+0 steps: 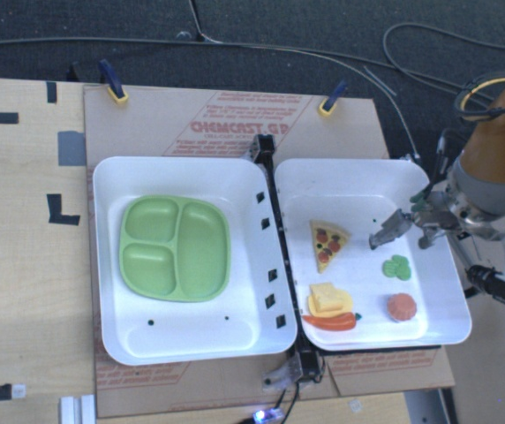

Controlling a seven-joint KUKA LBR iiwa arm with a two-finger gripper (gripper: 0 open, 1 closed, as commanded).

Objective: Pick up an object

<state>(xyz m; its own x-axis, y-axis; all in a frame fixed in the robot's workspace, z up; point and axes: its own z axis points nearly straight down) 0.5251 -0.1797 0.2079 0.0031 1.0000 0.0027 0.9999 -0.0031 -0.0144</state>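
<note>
My gripper (392, 229) hovers in the right bin (358, 173), fingers state unclear; pizza slice (327, 242) at nine o'clock, nearest.

Robotics laboratory bench: brown cardboard sheet (235, 122) held by yellow-tipped blue clamps (112, 81), two shallow white plastic bins (111, 325), black tape marks (58, 208) on pale wood, loose black cables (235, 38), grey-and-orange robot arm (486, 162).

Two white bins (111, 325), one green tray (175, 246), five food toys: pizza slice (327, 241), cheese (329, 298), chili (332, 321), broccoli (397, 268), pink piece (402, 306).
</note>
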